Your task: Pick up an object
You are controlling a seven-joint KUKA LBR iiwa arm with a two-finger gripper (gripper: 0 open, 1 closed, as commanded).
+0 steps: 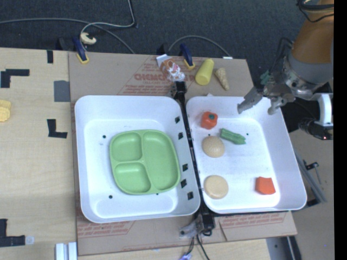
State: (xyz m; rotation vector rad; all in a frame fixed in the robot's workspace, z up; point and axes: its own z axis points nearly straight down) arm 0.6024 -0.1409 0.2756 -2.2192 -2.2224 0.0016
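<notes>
From my station the light reads even and fairly bright, coming from above. The two white bins (130, 104) show no harsh glare; the green tray (144, 161) inside the left one carries a mild sheen. Shadows around the bins are soft and short. Detail is slightly grainy, and the arm (312, 42) right of the bins looks a little blurred.
</notes>
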